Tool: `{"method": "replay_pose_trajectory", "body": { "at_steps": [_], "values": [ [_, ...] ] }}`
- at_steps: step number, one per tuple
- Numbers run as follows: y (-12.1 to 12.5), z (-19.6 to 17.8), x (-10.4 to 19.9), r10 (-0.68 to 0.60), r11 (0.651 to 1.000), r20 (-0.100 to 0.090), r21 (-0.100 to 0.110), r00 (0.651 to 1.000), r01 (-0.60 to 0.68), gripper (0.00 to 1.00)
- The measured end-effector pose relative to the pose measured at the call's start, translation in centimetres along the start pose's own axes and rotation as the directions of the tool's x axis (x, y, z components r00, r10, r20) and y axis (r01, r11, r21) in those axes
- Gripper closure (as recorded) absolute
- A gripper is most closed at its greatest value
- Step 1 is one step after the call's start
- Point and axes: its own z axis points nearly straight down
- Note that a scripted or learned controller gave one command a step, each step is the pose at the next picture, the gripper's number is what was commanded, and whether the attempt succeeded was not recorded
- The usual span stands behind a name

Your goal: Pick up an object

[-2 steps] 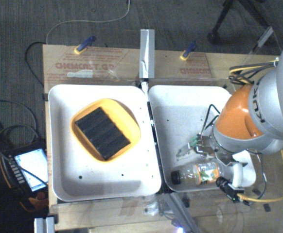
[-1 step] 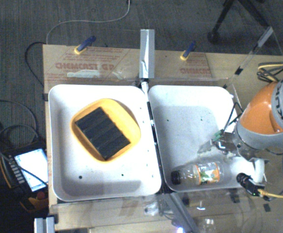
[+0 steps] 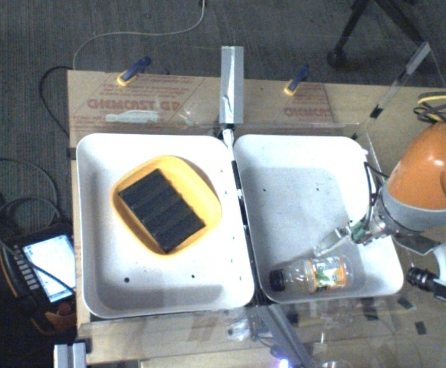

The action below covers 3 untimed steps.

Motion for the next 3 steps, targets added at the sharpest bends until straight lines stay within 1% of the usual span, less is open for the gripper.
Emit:
{"method": "replay_pose_trajectory", "body": {
  "at_steps": [1,2,3],
  "values": [
    [2.3,-2.7,7.9,0.124,0.992,-0.001,0.003,0.992,-0.124,0.0],
    [0.0,3.0,0.1,0.079,0.997,0.0,0.002,0.997,-0.079,0.0],
    [5.8,3.7,-2.6,0.452,0.892,0.0,-0.015,0.892,-0.452,0.0]
  ]
}}
